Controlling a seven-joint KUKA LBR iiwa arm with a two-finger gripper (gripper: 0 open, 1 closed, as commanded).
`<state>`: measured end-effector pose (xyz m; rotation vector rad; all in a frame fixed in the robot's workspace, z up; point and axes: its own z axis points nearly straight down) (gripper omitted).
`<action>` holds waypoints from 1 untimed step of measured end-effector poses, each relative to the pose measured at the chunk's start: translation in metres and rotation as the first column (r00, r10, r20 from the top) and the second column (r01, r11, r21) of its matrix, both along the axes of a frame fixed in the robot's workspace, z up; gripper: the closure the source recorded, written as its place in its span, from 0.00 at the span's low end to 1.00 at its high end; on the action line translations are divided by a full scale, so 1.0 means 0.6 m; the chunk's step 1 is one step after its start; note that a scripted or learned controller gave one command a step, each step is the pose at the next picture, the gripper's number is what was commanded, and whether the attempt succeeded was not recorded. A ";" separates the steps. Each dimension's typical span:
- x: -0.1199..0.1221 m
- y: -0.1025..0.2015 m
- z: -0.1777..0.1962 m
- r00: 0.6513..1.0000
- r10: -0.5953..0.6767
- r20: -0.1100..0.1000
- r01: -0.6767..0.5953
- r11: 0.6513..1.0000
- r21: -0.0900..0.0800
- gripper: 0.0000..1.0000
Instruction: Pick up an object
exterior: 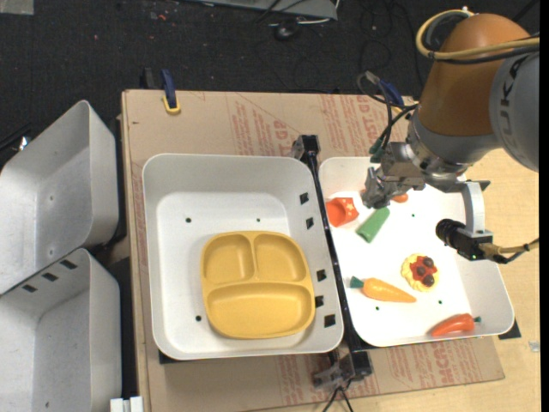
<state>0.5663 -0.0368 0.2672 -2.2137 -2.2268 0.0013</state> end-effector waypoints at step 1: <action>-0.022 0.084 -0.031 1.000 0.001 -0.001 -0.001 1.000 0.001 1.00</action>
